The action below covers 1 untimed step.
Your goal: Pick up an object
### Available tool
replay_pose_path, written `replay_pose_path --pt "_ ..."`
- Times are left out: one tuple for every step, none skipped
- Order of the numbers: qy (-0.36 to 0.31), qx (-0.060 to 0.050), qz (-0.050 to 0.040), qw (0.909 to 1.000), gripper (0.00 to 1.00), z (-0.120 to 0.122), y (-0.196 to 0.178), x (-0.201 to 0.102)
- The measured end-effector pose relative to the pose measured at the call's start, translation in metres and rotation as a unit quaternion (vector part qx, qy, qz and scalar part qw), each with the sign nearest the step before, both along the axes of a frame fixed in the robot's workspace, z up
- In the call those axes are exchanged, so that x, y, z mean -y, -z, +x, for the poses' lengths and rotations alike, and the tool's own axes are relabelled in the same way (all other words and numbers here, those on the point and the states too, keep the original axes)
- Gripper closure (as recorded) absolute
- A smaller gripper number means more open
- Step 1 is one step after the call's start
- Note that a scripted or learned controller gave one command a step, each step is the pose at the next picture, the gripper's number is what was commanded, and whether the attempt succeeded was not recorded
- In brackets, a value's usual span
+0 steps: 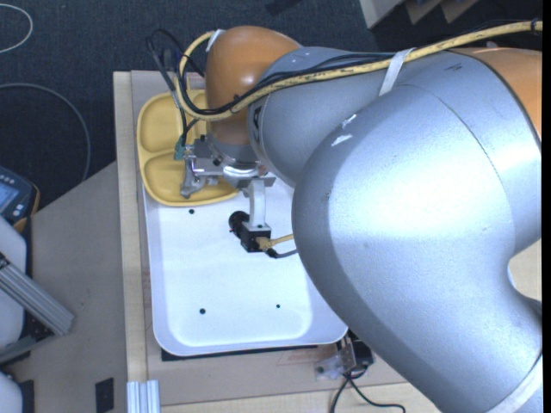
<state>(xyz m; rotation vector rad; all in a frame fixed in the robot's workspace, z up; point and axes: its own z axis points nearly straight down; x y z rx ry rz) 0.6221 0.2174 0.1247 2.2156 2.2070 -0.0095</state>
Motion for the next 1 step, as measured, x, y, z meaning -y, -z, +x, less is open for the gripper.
replay_pose_path --pt "-0.003 -0.011 0.0077 0.9999 0.00 0.0432 0.0398 -0.0090"
